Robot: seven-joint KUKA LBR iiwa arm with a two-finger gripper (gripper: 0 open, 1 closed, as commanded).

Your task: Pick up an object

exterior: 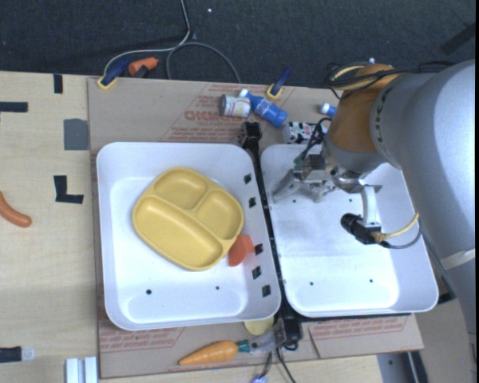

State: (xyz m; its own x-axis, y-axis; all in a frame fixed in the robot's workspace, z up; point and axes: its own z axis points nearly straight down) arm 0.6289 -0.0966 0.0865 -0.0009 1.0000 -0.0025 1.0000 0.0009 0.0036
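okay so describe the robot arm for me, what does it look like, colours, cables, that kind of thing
The arm is a thick, rounded grey body with an orange band above the wrist. Below the band sits a metallic two-finger gripper with slim silver fingers. A yellowish cable loops from a small black fitting at the wrist, and more thin yellow wiring arcs over the top of the orange band.
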